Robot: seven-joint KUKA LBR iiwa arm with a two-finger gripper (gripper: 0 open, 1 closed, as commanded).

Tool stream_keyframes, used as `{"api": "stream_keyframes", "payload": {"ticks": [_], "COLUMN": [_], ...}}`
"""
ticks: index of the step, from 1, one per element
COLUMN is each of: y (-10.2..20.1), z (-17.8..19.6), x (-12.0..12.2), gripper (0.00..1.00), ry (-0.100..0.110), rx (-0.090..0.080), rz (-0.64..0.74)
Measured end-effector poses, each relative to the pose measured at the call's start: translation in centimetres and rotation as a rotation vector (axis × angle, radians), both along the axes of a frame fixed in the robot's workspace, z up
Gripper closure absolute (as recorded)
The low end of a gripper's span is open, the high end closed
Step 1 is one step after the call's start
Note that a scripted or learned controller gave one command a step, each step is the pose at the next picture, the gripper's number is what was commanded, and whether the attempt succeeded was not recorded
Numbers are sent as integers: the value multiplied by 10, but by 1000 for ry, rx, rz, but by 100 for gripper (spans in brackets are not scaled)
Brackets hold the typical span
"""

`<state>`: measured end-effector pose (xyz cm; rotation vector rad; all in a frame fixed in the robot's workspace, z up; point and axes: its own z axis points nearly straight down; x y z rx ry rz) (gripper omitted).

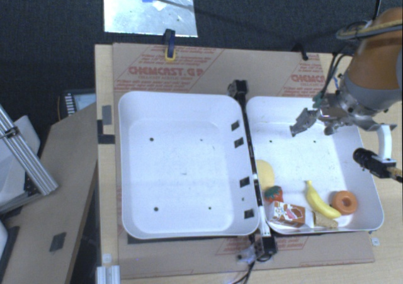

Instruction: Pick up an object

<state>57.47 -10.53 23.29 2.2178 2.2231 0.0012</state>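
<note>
Gripper (310,120) hangs over upper part of right bin (277,109), nothing seen between its fingers; open vs shut – can't tell at this res. Objs sit along bin's near edge, well apart from gripper: banana (318,199), orange ring (344,201), small carton (288,214), yellow item (264,172) by divider.

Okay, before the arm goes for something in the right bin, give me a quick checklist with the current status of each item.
1. Gripper above the right bin: ok.
2. Jaws free of any object: cannot tell.
3. Targets present: ok; banana, orange ring, yellow piece and small carton lie at the near end.
4. Gripper lined up over a target: not ok; it hangs over the bin's far end.
5. Objects spaced for a clean grasp: not ok; they are clustered.
</note>
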Motion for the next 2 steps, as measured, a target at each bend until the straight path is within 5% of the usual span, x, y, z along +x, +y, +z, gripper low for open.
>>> {"api": "stream_keyframes", "payload": {"ticks": [1, 2], "y": [34, 58], "z": [-51, 10], "x": [97, 46], "gripper": [0, 0], "ry": [-3, -4], "rx": [1, 2], "rz": [7, 4]}}
